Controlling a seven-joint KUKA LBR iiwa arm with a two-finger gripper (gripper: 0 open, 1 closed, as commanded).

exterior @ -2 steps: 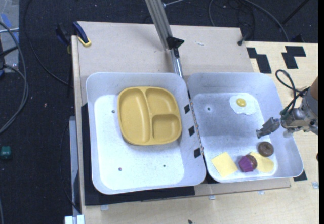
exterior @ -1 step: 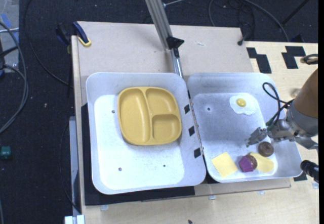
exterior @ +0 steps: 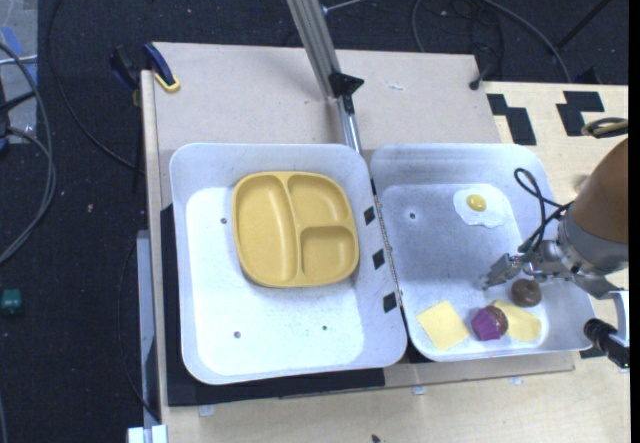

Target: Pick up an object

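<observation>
- The tabletop (exterior: 420,91) carries two white bins side by side, with their inner edges touching along the middle.
- The left bin (exterior: 285,341) holds a yellow plate (exterior: 296,228) with three compartments, lying toward the bin's far edge.
- The right bin (exterior: 430,241) holds several small things, all in its right half or along its near edge.
- A fried egg (exterior: 478,207) lies near the far right corner of the right bin, apart from the rest.
- A yellow slice (exterior: 443,324) lies flat near the bin's near edge, about midway along it.
- A purple piece (exterior: 489,322) sits just right of that slice, touching a second yellow slice (exterior: 524,323) toward the near right corner.
- A small brown ball (exterior: 526,291) sits just beyond the second slice, near the bin's right edge.
- The arm (exterior: 605,216) reaches in over the right bin's right edge, with a black cable looping above it.
- The pincer (exterior: 512,271) hangs low over the bin, right beside the brown ball; its metal fingers (exterior: 497,274) point left.
- Whether the pincer is spread or closed cannot be told, and nothing can be seen between its fingers.
</observation>
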